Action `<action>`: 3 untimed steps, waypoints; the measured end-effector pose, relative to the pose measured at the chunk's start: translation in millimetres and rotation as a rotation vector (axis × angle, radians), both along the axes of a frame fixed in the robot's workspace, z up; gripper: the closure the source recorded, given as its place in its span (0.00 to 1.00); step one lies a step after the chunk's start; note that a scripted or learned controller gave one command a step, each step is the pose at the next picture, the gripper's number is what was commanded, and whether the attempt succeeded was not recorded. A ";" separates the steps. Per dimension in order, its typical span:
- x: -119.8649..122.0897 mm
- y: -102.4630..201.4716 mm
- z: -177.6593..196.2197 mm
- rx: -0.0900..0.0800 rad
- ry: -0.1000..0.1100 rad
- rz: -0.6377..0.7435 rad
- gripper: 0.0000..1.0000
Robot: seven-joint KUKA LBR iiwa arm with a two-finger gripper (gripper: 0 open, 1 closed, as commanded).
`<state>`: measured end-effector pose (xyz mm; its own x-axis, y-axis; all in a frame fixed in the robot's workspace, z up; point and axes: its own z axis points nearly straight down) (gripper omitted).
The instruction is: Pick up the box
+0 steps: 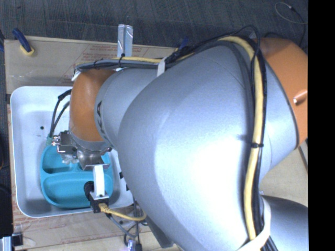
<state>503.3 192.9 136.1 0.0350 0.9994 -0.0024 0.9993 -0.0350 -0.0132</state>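
A blue two-compartment tray sits in the left white bin, a blue-handled clamp rests at the surface's far-left corner.

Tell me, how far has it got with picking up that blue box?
Done: the arm has reached into the left white bin, its wrist right over the blue box. In hand: the approach. Left: gripping and lifting; the box sits on the bin floor.

Dark grey carpet floor beyond a pale wooden bench edge.
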 end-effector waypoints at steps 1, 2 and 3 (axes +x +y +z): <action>30.9 16.3 27.8 0.001 -0.008 -0.049 1.00; -16.9 25.1 -41.5 0.006 -0.023 -0.039 1.00; 29.3 26.6 127.4 0.004 -0.011 0.298 1.00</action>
<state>532.7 219.5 263.5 -0.2601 0.9656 0.0005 0.9656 0.2601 -0.0018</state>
